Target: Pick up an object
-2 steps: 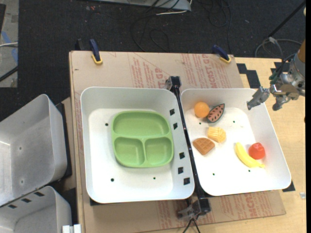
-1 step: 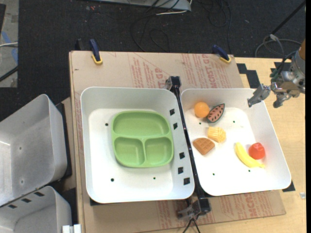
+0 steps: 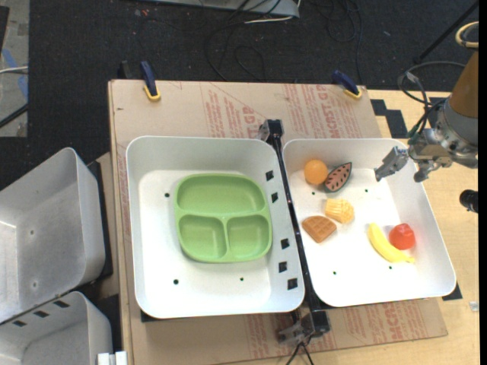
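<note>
Fingers spread wide and holding nothing, the gripper [image 3: 405,166] hangs over the right bin [image 3: 437,238], where a banana [image 3: 384,245], seemingly light, rigid and slick, looks best pinched across its middle.

The right bin [image 3: 437,268] has free floor along its front; the banana [image 3: 386,245] touches the tomato [image 3: 402,236], and the orange [image 3: 316,172] touches the watermelon slice [image 3: 338,176], so sides there are blocked

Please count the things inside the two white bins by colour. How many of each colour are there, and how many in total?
Green: 1, the divided plate
Orange: 2, the round fruit and the waffle piece
Yellow: 2, the banana and the corn piece
Red: 2, the tomato and the watermelon slice
Total: 7
</note>
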### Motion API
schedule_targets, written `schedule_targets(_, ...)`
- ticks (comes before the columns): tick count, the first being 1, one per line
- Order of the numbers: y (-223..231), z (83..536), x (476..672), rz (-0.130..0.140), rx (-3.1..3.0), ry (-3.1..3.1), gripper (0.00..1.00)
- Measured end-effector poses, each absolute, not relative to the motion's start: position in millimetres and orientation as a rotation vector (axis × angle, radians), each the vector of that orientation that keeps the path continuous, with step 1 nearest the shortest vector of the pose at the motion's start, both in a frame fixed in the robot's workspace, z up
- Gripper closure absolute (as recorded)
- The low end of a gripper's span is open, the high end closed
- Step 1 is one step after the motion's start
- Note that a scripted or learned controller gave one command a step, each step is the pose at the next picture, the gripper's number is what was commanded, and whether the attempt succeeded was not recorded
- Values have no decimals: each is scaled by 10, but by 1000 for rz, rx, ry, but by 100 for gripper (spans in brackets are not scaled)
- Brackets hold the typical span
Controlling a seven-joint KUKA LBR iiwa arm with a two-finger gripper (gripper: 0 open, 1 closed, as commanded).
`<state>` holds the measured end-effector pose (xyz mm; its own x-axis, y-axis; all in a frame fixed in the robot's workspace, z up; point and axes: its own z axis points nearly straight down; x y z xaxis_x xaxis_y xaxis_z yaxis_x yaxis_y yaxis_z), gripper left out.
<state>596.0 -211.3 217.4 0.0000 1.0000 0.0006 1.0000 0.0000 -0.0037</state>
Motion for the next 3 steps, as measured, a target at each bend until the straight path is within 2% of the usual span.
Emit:
schedule_targets(2,-2070,1185,5781,4,-2220,-2216,0)
schedule_targets(3,-2076,1323,5801,-2,-2225,-2221,100)
